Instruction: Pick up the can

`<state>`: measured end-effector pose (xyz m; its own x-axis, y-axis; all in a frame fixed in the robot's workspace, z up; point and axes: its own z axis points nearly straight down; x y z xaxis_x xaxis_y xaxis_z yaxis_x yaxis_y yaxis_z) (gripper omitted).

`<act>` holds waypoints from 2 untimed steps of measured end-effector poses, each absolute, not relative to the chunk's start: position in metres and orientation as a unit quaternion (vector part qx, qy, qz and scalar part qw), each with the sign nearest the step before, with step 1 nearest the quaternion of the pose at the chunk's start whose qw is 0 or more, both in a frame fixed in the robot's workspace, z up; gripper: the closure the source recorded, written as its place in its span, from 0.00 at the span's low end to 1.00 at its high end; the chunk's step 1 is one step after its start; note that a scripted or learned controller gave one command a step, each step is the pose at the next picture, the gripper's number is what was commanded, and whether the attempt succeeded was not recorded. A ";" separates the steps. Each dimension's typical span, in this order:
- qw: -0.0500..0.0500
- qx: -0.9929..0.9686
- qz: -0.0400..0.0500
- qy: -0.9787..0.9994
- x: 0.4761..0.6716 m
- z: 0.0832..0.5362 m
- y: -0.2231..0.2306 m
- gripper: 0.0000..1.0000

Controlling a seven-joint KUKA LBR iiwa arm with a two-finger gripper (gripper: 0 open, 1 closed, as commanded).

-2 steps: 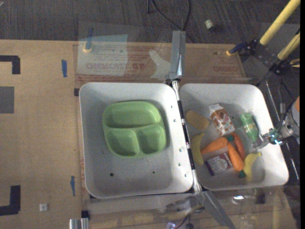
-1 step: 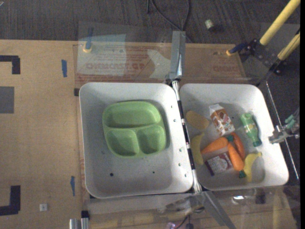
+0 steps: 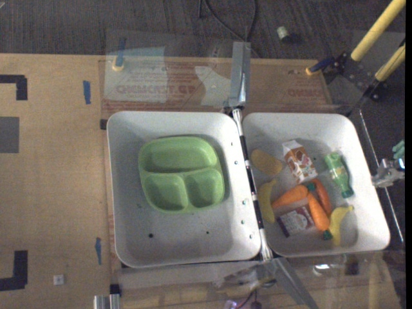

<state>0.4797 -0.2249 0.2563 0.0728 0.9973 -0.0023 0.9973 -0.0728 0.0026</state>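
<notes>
Nothing has been lifted yet, as far as I can see from here. The can (image 3: 295,221), which I take to be the small red-and-white labelled thing lying on its side, sits low in the right bin (image 3: 360,137). It is tucked just under two orange carrots (image 3: 308,198), with one yellow banana (image 3: 265,203) to its left and another banana (image 3: 338,220) to its right. A little carton (image 3: 299,161) and a green bottle (image 3: 338,174) lie further up the same bin, clear of the can. The left bin (image 3: 122,172) holds a green divided plate (image 3: 182,174). At the right rim of the right bin there is a bit of metal that is probably the gripper (image 3: 388,172), well apart from the can. It is too small and blurred for me to tell whether the claw is apart or together. So the whole job is left: reach in over the clutter, close on the can, and raise it
</notes>
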 end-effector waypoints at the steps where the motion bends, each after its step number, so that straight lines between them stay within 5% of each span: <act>1: -0.001 0.754 0.000 0.657 0.479 0.224 -0.200 1.00; 2: 0.001 0.796 0.000 0.605 0.479 0.254 -0.216 1.00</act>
